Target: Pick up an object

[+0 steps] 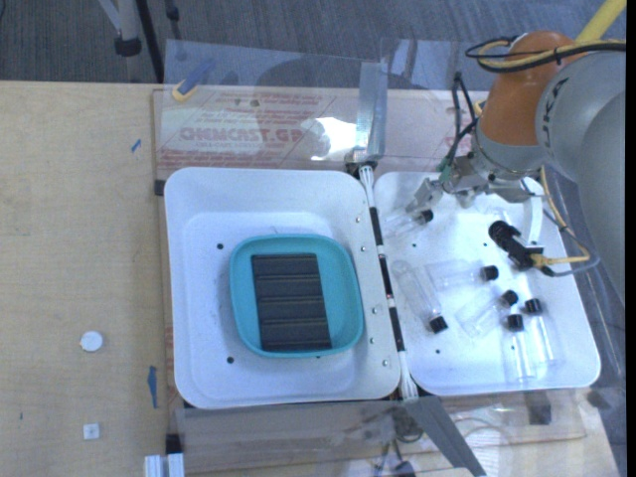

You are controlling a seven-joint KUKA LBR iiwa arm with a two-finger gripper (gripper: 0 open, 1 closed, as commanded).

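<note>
Vials (pixel 467 278): clear, black-capped, scattered in right bin (pixel 581 361) | gripper (pixel 429 205): grip state unreadable

I am working in a robotics lab: I am reaching over a plywood bench (pixel 70 246) carrying 2 white bins (pixel 199 207), fenced by clear plastic panels (pixel 288 87), with grey carpet (pixel 328 3) and a stand's legs (pixel 119 18) behind.

Tray (pixel 243 301) in left bin (pixel 189 266); vials (pixel 467 311) in right bin (pixel 576 361).
</note>
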